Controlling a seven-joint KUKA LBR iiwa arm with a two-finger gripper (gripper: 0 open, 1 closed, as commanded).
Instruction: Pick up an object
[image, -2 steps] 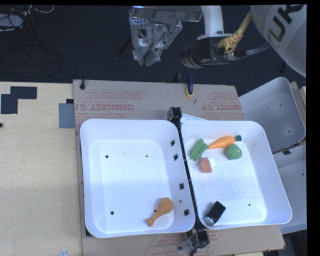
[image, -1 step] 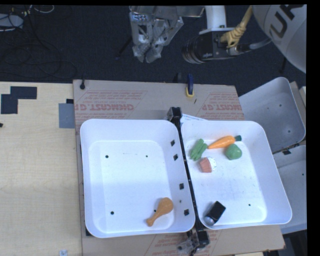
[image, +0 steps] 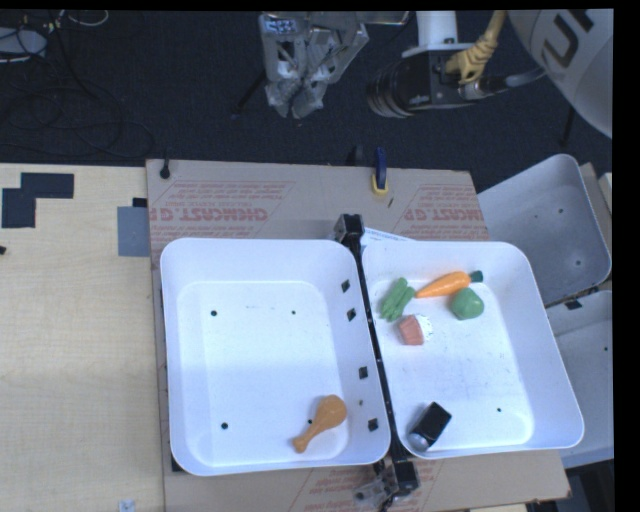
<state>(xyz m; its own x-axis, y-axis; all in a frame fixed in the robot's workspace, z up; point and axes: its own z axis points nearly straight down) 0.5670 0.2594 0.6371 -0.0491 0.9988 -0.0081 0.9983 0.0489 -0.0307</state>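
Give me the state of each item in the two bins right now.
Orange plastic drumstick: lying flat, left bin, near front right corner.
Orange toy carrot: lying, right bin.
Green bean pod: lying beside carrot tip.
Round green toy vegetable: resting just below carrot.
Small salmon-pink block: resting alone.
Black rectangular block: tilted against front wall.

Two shallow white plastic bins sit side by side across the middle of the frame, the left bin (image: 166, 350) touching the right bin (image: 561, 372) along a seam of small black clips (image: 350, 228). Both rest on a brown printed cardboard sheet (image: 250, 200), which lies on a pale wooden bench top (image: 70, 350). At the far left are black tape patches (image: 35, 195) and a grey square patch (image: 132, 230). A small blue-and-yellow clamp (image: 380, 172) grips the cardboard's upper edge. A grey metal plate (image: 545, 215) lies at the right. Black cables (image: 60, 100) trail across the dark floor, upper left.
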